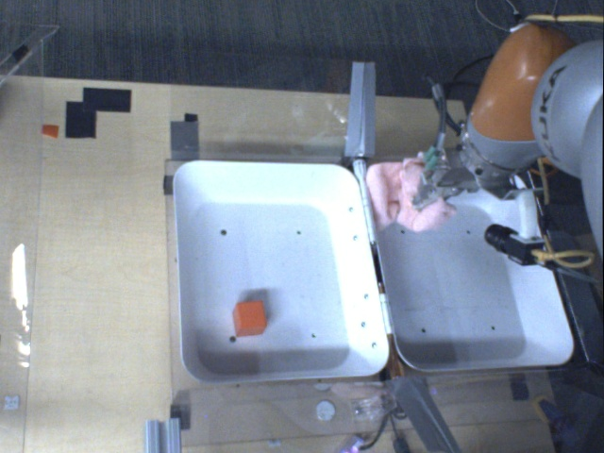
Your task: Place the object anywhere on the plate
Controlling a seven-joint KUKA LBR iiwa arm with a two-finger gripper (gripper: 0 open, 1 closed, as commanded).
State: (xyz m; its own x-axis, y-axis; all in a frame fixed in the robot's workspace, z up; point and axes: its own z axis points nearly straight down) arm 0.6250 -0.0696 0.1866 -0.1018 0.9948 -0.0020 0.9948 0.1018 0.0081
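Jaws seemingly atop pink cloth (408,199), far-left corner.

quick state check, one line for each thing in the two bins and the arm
orange block: resting on the floor of the left bin, near its front left corner, nothing touching it
pink cloth: crumpled in the right bin's back left corner
gripper: down at the cloth's right edge; grasp too unclear to call

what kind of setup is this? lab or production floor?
Looks like a robot manipulation test bench, probably a lab: two shallow white bins side by side on a wooden bench, a KUKA arm over the right one, and just an orange block and pink cloth as props.
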